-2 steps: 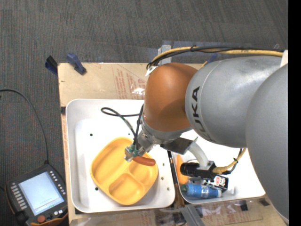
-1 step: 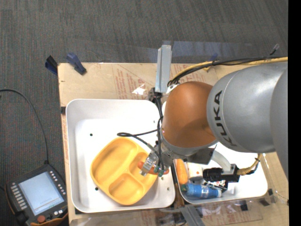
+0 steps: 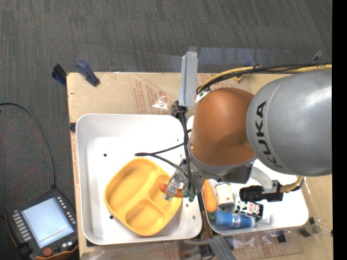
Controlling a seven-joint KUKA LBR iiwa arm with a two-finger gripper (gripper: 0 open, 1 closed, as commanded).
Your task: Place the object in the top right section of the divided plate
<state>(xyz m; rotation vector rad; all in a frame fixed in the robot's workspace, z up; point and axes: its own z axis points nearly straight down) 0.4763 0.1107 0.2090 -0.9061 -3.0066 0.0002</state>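
Nearest me, at the bottom of the view, a teach pendant [image 3: 40, 223] with a lit screen lies on the dark grey carpet [image 3: 135, 26], its black cable [image 3: 46, 140] looping up along the floor. Beside it the table [image 3: 124, 91], topped with brown cardboard that carries faint red printing I cannot read, bears two white bins. The left bin [image 3: 89, 145] holds a yellow divided plate [image 3: 138, 196], set at an angle with a fair margin of bare white floor on its left and upper sides. At the plate's right edge hovers the end effector [image 3: 176, 187]; something small and orange-red [image 3: 164, 188] shows at its tip, just over the plate's right compartment, but I cannot tell whether the fingers are closed on it or apart. The right bin [image 3: 295, 213] is crowded: an orange carrot-like piece [image 3: 209, 195] against the dividing wall, a white cup-shaped item [image 3: 224, 195], a blue bottle [image 3: 230, 219] lying on its side, and a small black-and-white carton [image 3: 254, 209] whose print is too small to read. Above them looms the arm [image 3: 293, 123], grey with "KUKA" in black letters, its orange band [image 3: 219, 126] covering much of the bins' shared edge. Yellow and black cables [image 3: 260, 69] trail off to the right. Farther back, blue tape [image 3: 87, 72] marks the table's far left corner.
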